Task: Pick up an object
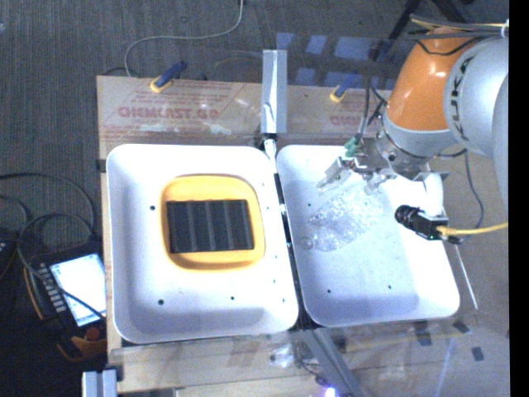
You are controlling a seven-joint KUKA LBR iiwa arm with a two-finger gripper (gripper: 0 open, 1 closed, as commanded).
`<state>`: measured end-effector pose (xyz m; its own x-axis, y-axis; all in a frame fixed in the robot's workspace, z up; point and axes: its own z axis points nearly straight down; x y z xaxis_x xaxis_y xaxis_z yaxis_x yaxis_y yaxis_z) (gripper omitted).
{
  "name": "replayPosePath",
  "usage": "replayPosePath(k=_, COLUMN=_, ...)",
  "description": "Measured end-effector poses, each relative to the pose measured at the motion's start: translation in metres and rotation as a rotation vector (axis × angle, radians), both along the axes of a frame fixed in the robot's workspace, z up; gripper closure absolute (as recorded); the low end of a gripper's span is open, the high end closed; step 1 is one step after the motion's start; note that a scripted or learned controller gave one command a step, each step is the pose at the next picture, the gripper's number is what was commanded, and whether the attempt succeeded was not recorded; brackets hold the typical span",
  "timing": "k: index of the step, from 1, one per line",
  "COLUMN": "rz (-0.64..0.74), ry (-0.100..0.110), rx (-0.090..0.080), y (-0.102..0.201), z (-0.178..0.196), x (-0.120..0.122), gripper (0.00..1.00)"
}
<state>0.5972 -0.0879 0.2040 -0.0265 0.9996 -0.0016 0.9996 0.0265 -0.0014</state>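
Left bin (132, 246): one yellow tray (213, 222) with a dark ribbed inset, lying flat near the middle.

Right bin (388, 292): one clear crinkled plastic piece (347, 217), resting on the floor toward the back half.

Hand (357, 172): hangs above the plastic piece's far edge, fingers spread apart, nothing between them.

Table (182, 110): wooden board behind both bins.

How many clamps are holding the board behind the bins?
2: one blue-and-yellow clamp at the board's far edge behind the left bin, another behind the right bin. The arm may hide more.
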Motion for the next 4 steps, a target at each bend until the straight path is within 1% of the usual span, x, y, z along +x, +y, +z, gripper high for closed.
replayPosePath(k=1, rz=-0.158, ry=-0.010, rx=0.002, y=-0.012, z=-0.106, x=-0.012, gripper=0.00)
replayPosePath(k=2, rz=-0.104, ry=-0.001, rx=0.001, y=-0.043, z=-0.012, x=-0.055, gripper=0.00)
replayPosePath(k=3, rz=-0.104, ry=0.002, rx=0.002, y=0.026, z=0.008, x=-0.083, gripper=0.00)
replayPosePath(k=4, rz=-0.231, ry=0.003, rx=0.000, y=-0.010, z=-0.071, x=-0.047, gripper=0.00)
